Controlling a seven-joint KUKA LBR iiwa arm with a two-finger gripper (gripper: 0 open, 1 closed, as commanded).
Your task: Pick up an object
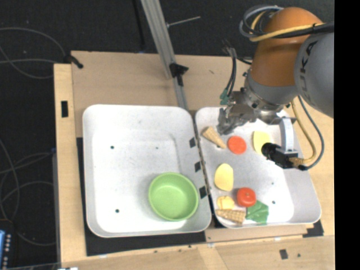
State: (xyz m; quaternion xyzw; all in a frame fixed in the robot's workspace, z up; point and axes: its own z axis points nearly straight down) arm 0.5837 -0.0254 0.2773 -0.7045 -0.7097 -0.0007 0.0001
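Observation:
My gripper [225, 124] hangs over the far left part of the right bin [298, 196], under the orange wrist band. A tan wedge-shaped piece [213, 137] lies just below and left of it, and an orange-red round piece [237, 145] lies just below and right. A pale yellow piece [260, 140] sits further right, partly behind the arm's black fitting. Lower in the bin lie a yellow oval piece [224, 176], a red tomato-like piece [246, 196], a green leafy piece [258, 212] and a waffle-patterned piece [230, 215].
The left bin [112, 151] holds a green bowl [172, 196] near its front right corner. A metal pole [163, 44] slants up from between the bins at the back. Cables loop around the arm on the right.

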